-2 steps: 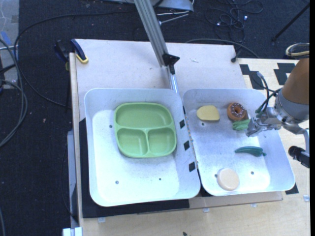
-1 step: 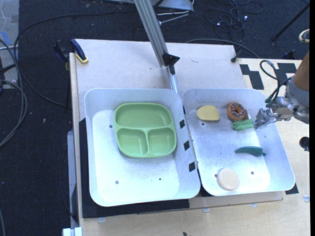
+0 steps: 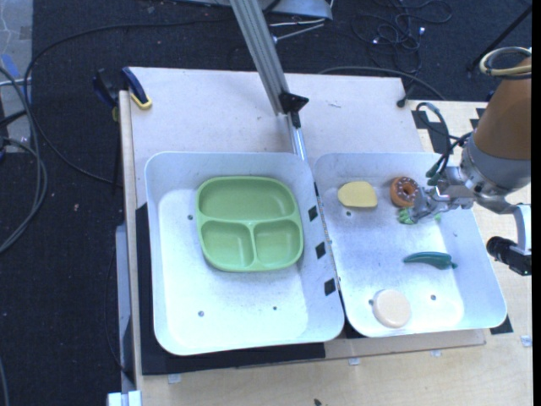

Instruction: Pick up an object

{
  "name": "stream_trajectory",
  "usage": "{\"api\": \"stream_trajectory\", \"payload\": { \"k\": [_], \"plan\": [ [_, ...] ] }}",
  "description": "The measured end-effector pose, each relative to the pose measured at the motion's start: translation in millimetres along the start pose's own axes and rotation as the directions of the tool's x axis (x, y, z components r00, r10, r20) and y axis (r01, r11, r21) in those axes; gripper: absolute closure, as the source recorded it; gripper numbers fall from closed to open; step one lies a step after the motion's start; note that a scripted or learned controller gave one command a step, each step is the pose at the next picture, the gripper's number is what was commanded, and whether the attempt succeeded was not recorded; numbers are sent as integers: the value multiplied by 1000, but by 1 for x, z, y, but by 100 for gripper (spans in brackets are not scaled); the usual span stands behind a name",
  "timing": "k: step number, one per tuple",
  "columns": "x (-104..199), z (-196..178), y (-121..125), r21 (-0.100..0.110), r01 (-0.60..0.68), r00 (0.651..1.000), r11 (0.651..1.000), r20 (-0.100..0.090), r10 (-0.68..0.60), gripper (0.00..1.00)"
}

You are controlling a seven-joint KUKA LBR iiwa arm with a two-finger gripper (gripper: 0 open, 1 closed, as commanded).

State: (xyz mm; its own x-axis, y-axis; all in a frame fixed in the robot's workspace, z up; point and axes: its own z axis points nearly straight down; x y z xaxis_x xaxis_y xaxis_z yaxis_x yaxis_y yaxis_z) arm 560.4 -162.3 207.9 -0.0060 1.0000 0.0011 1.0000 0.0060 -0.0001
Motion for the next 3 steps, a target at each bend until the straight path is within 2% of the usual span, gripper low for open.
{"api": "stream_trajectory", "payload": {
  "k": [1,2,3],
  "plan": [
    [53,5,15,-1,0,1000,1000,1,0,100],
    [107,-9,31,-3,1,1000,1000,0,-1,100],
    [170,-8,39,-2,2,1000,1000,-1,-2,100]
  ]
}}
